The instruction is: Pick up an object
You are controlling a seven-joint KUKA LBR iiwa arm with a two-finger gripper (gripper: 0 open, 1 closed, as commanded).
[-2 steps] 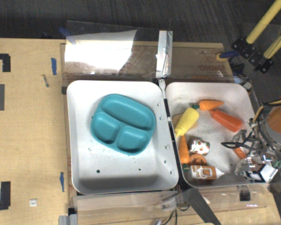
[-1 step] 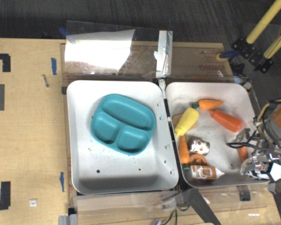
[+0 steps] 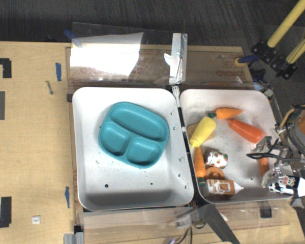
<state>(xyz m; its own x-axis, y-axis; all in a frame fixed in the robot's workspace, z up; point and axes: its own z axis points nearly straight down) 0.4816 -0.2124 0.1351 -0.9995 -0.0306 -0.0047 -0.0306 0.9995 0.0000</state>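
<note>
Starting at the left, we see the left bin (image 3: pixel 86 151) holding a single teal divided plate (image 3: pixel 133 132), lying flat near the middle and tilted slightly across the bin; it looks like a resting place for items rather than a target, though we can't be sure. Across the shared rim, the right bin (image 3: pixel 244 101) holds the clutter that the task draws from. Against its left wall lies a yellow toy bottle (image 3: pixel 202 131), with an orange carrot-like piece (image 3: pixel 199 162) just below it along the same wall. Nearer the middle sits a small white and red item (image 3: pixel 217 159), and toward the near edge a flat packet with a brown label (image 3: pixel 221 187). At the far side lie a small orange carrot (image 3: pixel 226 113) and, just right of it, a larger orange-red pepper shape (image 3: pixel 245 130). Further right, the gripper (image 3: pixel 267 154) reaches in over the bin's right side, low among the objects, with a small orange piece (image 3: pixel 265 165) just beside it. Whether its fingers are spread or closed on anything we cannot tell. We judge the arm to be mid-attempt on the nearest reachable item at the right wall.
</note>
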